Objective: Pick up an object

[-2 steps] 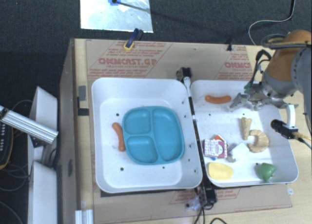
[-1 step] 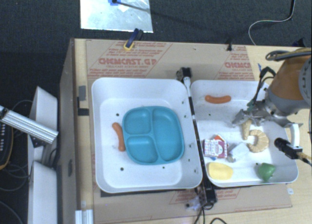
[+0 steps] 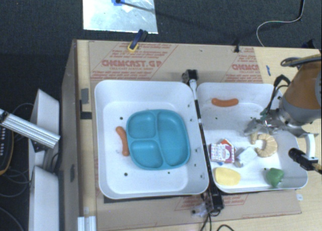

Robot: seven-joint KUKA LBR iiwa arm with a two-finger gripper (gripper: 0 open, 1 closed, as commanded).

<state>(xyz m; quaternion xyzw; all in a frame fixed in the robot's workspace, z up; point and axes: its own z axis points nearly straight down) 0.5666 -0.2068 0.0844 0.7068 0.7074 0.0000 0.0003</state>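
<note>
My gripper [image 3: 260, 125] reaches in from the right and hangs low over the right bin [image 3: 236, 91]. It sits just above the upper left edge of a beige ring-shaped pastry [image 3: 266, 145]. Also in this bin are an orange sausage [image 3: 225, 102] at the back, a red and white carton [image 3: 222, 152], a small grey piece [image 3: 240, 157], a yellow oval object [image 3: 227, 176] and a green object [image 3: 274, 176] at the front. I see nothing held in the gripper.
The left bin [image 3: 115, 99] holds a blue divided plate [image 3: 157, 139] and a second orange sausage [image 3: 122, 141] beside its left edge. A black ridge [image 3: 198, 119] separates the two bins. The arm's grey and orange body [image 3: 302, 96] overhangs the right bin's right side.
</note>
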